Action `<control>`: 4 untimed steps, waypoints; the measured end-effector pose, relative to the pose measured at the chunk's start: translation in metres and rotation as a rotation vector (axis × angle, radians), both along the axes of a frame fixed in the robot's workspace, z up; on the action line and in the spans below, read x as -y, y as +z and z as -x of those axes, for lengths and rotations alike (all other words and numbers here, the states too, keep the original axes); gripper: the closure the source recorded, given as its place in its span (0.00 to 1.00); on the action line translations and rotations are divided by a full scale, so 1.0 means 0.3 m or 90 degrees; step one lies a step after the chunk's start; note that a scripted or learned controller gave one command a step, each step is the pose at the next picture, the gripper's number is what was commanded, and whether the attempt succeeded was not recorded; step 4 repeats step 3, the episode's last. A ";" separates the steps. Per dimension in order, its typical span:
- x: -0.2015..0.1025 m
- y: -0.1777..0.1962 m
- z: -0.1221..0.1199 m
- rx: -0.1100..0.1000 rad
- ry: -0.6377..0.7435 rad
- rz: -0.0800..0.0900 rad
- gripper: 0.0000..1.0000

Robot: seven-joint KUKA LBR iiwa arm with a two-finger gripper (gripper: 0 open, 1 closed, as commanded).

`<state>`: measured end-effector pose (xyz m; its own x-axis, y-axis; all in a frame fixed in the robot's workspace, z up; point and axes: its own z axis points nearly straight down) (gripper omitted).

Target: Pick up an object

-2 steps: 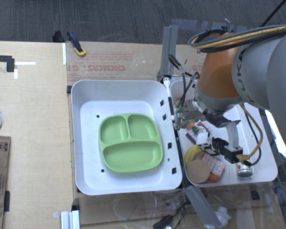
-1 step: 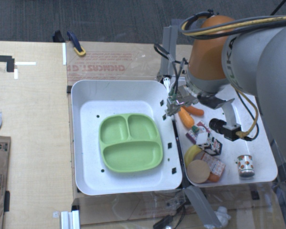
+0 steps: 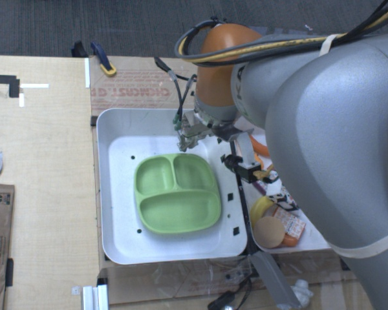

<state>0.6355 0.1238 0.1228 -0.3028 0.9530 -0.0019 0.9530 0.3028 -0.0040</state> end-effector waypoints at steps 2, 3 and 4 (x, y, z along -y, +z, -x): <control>-0.015 -0.107 0.002 0.002 -0.050 0.000 1.00; -0.163 0.157 0.117 0.000 -0.096 0.000 1.00; -0.163 0.157 0.117 0.000 -0.096 0.000 1.00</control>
